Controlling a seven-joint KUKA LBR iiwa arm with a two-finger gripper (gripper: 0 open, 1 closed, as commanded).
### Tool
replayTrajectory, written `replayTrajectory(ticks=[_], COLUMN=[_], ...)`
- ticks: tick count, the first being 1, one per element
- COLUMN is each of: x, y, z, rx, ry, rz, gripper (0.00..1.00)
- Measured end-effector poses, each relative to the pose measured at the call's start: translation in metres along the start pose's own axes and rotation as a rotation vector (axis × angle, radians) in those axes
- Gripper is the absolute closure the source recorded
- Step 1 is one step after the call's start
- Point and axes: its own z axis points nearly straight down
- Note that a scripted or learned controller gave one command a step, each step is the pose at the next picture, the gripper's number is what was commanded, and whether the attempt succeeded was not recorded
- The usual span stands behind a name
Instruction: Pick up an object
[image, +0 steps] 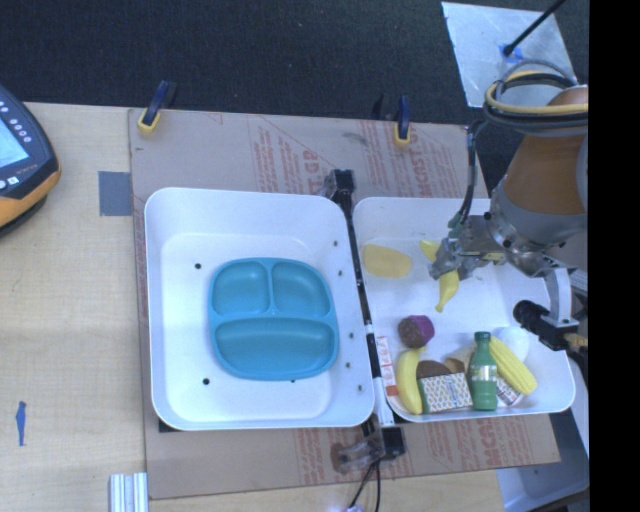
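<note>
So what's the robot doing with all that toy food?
The robot arm has reached over the right bin, which is full of toy food. Its gripper sits right at a small yellow banana, which looks like its pick. A lemon-shaped piece, a purple toy, a green bottle and a corn cob lie nearby. The left bin holds a blue divided plate.

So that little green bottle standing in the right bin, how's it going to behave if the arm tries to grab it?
The green bottle stands upright and narrow, so a sideways nudge would probably tip it. Its round body may roll once down. The corn cob and the small box crowd it, so a grasp could well knock those too.
</note>
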Motion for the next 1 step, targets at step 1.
replayTrajectory(ticks=[1], x=[0.0578], y=[-0.0132], z=[-0.0511], rx=[0.004], ry=[0.0], rz=[0.003], gripper=[1.0])
